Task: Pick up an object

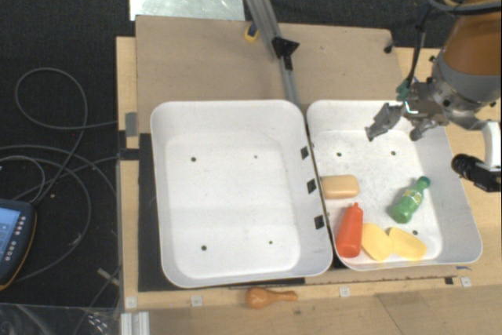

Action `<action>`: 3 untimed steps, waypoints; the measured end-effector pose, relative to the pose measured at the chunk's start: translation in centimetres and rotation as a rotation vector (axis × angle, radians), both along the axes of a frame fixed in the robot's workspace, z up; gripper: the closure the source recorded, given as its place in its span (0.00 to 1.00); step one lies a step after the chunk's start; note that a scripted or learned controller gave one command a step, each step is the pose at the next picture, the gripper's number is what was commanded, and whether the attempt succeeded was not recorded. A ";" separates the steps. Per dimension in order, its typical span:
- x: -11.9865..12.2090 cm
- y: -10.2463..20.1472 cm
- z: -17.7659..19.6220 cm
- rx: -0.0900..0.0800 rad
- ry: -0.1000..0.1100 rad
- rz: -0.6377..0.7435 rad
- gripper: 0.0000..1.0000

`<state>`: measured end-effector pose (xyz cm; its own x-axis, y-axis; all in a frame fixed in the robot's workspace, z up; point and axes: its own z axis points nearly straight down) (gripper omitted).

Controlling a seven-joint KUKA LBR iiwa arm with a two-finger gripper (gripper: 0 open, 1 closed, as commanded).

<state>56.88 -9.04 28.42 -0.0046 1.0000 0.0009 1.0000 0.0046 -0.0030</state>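
1. Two white bins sit side by side on the bench: left bin [169, 169], right bin [463, 235].
2. Nearest, at 6 o'clock of the left bin, an orange-brown pear-shaped item [268, 296] lies on the bench edge, outside the bins.
3. Right bin, near edge: red bottle [351, 230] at 7 o'clock, touching a yellow piece [376, 242], with a second yellow piece [408, 244] just beside it.
4. Green bottle [409, 200] lies tilted at 4 o'clock of the right bin's middle.
5. Tan block [340, 186] sits by the bin's left wall, at 12 o'clock from the red bottle.
6. Gripper [401, 124] hangs over the far part of the right bin, at 12 o'clock from the green bottle, well apart from it; fingers spread, grasping nothing.
7. Grey pole [263, 8] slants across the far bench.
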 end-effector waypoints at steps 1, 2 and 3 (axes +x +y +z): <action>0.1 0.0 0.2 -0.001 -0.004 -0.002 0.00; 0.7 -0.1 -4.2 0.000 0.000 -0.004 0.00; 0.4 -0.5 -10.4 0.000 0.002 -0.005 0.00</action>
